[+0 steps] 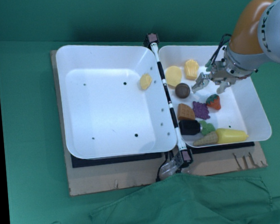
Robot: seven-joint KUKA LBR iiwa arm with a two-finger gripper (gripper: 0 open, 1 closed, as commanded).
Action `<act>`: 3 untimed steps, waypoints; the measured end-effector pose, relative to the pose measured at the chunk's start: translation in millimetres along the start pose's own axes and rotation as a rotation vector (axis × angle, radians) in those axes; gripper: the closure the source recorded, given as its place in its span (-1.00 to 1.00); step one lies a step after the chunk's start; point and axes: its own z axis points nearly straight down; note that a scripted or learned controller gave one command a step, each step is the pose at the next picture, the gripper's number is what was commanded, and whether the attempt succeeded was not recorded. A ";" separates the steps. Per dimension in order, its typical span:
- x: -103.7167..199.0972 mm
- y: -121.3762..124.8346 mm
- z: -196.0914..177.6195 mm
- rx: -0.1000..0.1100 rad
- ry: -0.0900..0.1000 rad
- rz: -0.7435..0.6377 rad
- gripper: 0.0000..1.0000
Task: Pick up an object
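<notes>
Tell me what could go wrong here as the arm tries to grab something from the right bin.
The toys lie crowded: the strawberry sits right beside the purple piece, so the gripper may nudge one or catch two. The brown ball looks round and may roll or slip free. The gripper hovers between toys rather than over one, so it might close on nothing.

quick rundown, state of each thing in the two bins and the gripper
gripper: open, above the right bin, holding nothing
strawberry: lying in the right bin, below the gripper
brown ball: resting in the right bin, left of the gripper
black toy: lying by the divider
yellow piece: lying alone in the left bin, on its right slope
</notes>
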 end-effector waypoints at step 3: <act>4.7 -37.5 -12.5 0.027 0.008 0.000 -1.00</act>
